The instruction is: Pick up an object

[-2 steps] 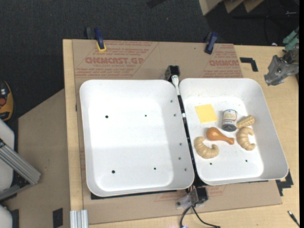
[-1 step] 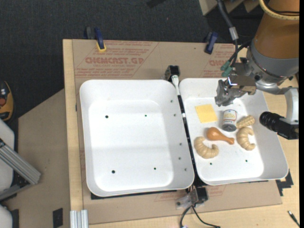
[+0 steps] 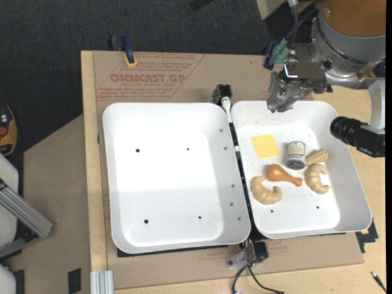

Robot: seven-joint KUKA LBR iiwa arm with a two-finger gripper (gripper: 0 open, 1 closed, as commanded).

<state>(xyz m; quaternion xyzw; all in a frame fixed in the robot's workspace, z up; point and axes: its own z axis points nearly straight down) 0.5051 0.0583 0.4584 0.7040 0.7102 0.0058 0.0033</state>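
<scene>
White plastic fills most of what we see: two shallow bins side by side on a cardboard sheet (image 3: pixel 153 72). Nearest to us in the right bin (image 3: pixel 343 222) lie a croissant (image 3: pixel 266 192) and, just right of it, a second croissant (image 3: pixel 318 179). Between them sits a chicken drumstick (image 3: pixel 283 174), its narrow end pointing right; it looks to touch the near croissant. Just beyond stands a small can (image 3: pixel 296 154), with a pale pastry (image 3: pixel 316 157) close against its right side. A little farther, left of the can, lies a flat yellow cheese slice (image 3: pixel 266 146).

We judge the crowding to be the main risk. The can, pastry, drumstick and croissants sit so close that a descent onto one could land a finger on a neighbour, knock the can over or push things aside without catching any. The cheese slice lies flat on the floor, so fingers could slide over it and come up with nothing. The curved croissants may roll out of a pinch.

Farthest back, the gripper (image 3: pixel 283 101) hangs over the far rim of the right bin, well apart from every object and carrying nothing. We cannot tell how it is set. The left bin (image 3: pixel 116 164) bears only small dark dots.
</scene>
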